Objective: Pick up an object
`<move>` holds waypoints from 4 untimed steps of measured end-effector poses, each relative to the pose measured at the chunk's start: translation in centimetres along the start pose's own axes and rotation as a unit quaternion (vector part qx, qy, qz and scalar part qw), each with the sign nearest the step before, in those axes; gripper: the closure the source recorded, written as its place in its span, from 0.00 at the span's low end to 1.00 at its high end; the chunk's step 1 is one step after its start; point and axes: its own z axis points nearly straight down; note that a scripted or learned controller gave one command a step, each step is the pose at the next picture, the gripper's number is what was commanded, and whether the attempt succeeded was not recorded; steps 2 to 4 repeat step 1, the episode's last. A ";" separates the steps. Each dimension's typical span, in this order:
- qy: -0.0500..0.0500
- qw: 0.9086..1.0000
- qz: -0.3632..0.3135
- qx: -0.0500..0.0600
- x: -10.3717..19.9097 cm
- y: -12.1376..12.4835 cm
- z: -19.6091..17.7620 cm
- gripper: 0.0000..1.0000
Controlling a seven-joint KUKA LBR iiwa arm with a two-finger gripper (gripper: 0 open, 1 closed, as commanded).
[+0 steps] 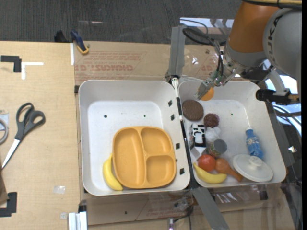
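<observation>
Above the right bin (268, 128), the hand (207, 87) grips an orange ball (207, 94).

Red mirrored lettering on the cardboard sheet (115, 63) at upper centre, too faint to read surely; part of "KUKA" on the arm (280, 30), upper right.

Pretty bright, even overhead light, no harsh shadows. The white bins (91, 128) look a bit blown out, with just soft shade under the yellow divided plate (144, 156). There's glare off the clear plastic sheet (201, 42) up top. Focus is decent overall, slightly soft and grainy toward the dark floor (144, 4).
</observation>
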 end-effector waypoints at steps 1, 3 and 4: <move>0.001 0.999 -0.041 0.001 7.0 3.4 2.5 1.00; 0.001 0.999 -0.041 0.001 7.0 3.4 2.5 1.00; 0.001 0.999 -0.041 0.001 7.0 3.4 2.5 1.00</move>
